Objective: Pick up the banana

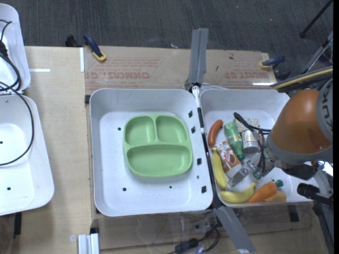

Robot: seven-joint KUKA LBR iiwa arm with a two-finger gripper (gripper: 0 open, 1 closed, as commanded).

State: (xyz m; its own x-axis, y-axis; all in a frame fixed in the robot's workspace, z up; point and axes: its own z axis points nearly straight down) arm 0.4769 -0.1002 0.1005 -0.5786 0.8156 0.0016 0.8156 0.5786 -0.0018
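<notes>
- banana (225, 180): yellow, lies in right bin (233, 97), along its left wall and curving round the near-left corner, tip pointing right toward the carrot
- a second yellow curve at the near wall may be part of the same banana or another one, cannot tell
- gripper (239, 175): low inside the right bin, just right of the banana's long stretch, over a small printed packet (229, 157); fingers state cannot tell, metal parts too cluttered; nothing clearly seen between them
- arm (302, 123): orange band and grey body cover the right part of the right bin
- carrot (264, 191): orange, near wall of right bin, just right of the banana's end, with a green bit at its top end
- red sausage-shaped item (214, 132): by left wall of right bin, beyond the banana
- green bottle (233, 138) and silver can (249, 141): side by side mid-bin, beyond the gripper; labels too small to read
- left bin (106, 157): holds a green divided plate (158, 145), three compartments, nothing on it
- counter (58, 83): cardboard sheet (137, 67) behind the bins, red print upside down, looks like "CHEMCHZ"-style text, not surely readable
- two blue-and-yellow clamps (94, 47) at the cardboard's far edge, left and right
</notes>
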